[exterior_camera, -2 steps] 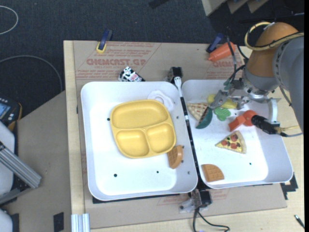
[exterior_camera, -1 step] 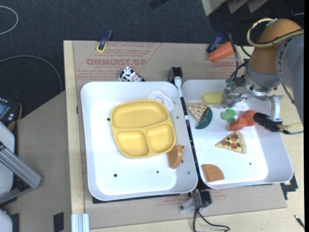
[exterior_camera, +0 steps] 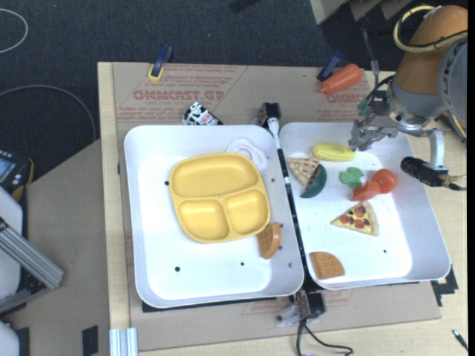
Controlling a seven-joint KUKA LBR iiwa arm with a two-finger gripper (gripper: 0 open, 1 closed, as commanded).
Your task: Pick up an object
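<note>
My gripper (exterior_camera: 361, 136) hangs over the far edge of the right bin (exterior_camera: 415, 262), just right of a yellow banana-like toy (exterior_camera: 334, 153). Nothing is visibly held in it. Other toys lie in this bin: a sandwich wedge with a dark green slice (exterior_camera: 308, 176), a green piece (exterior_camera: 351, 175), a red piece (exterior_camera: 375, 184), a pizza slice (exterior_camera: 358, 219) and a brown bread piece (exterior_camera: 326, 264).
The left bin (exterior_camera: 148, 273) holds a yellow divided plate (exterior_camera: 219, 196), a brown piece (exterior_camera: 270, 239) at its right wall and a white ring-shaped item (exterior_camera: 249, 150). An orange toy (exterior_camera: 341, 78) and a black-and-white item (exterior_camera: 199, 114) lie on the bench behind the bins.
</note>
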